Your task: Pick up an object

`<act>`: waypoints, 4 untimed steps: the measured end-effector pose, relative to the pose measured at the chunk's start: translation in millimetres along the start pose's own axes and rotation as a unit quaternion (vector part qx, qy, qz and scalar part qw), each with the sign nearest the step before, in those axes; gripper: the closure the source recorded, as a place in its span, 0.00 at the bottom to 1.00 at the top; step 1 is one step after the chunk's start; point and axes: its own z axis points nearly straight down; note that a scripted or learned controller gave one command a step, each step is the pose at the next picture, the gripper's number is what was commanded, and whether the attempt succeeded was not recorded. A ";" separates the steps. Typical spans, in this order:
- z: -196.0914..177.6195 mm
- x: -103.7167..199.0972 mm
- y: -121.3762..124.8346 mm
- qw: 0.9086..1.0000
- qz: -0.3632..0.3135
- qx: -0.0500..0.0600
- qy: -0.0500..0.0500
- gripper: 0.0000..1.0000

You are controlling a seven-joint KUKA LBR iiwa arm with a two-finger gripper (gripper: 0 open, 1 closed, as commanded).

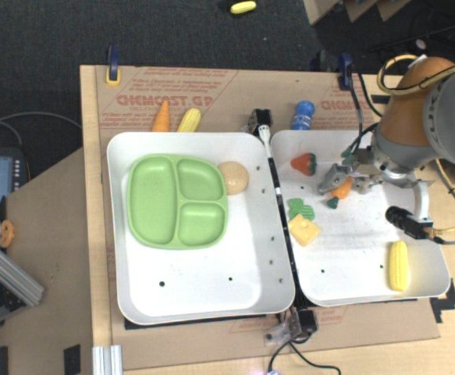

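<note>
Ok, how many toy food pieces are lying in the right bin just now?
5. Strawberry near the back left, carrot at the tool, green piece and cheese wedge by the left wall, corn cob front right. The arm may hide more.

The grey arm reaches in from the right, its orange band sitting above the wrist. The wrist bends down and leftward, setting the claw low over the right bin, in that bin's upper half, near its middle.
</note>
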 end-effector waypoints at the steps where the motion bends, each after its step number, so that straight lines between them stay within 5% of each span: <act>1: -15.8 1.8 1.5 1.000 -0.001 -0.004 0.000 1.00; 2: -4.8 62.1 -14.4 1.000 -0.003 0.001 0.002 1.00; 3: -113.3 74.7 30.0 1.000 -0.003 -0.009 0.000 1.00; 4: -114.2 149.4 -20.8 1.000 -0.005 0.001 0.002 1.00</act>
